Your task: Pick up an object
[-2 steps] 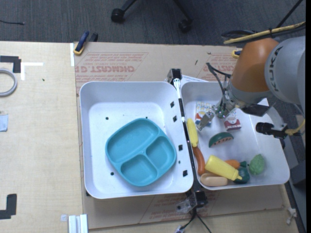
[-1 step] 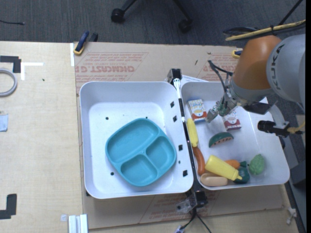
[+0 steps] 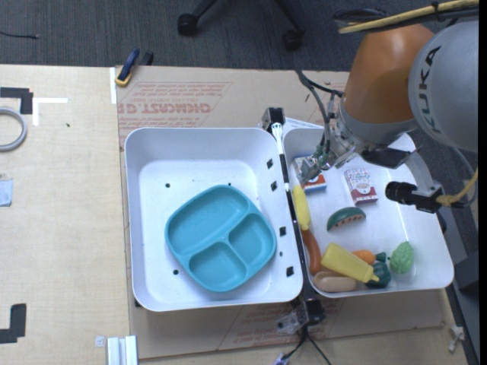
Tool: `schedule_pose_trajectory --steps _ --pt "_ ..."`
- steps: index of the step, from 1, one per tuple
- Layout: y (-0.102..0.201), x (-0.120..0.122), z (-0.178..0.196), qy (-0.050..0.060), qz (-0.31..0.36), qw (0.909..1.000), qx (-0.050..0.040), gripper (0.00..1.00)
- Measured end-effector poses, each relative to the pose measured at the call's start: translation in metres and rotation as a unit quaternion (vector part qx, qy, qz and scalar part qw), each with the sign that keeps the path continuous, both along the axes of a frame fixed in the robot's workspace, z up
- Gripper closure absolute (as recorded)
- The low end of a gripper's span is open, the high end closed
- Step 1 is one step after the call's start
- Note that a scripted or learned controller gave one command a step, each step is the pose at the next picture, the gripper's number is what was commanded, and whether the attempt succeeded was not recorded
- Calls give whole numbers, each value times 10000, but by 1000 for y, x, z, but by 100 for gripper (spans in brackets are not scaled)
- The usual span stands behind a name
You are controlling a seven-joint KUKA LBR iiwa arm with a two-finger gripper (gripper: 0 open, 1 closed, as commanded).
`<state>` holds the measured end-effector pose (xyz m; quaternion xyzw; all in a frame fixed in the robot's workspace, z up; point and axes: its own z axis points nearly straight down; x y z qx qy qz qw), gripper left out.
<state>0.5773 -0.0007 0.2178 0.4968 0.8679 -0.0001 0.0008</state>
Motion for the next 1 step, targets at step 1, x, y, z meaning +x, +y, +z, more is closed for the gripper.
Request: schedule_pose_trajectory --steps 1 --pt "-64 -39 81 0 -608 9981 -3 100"
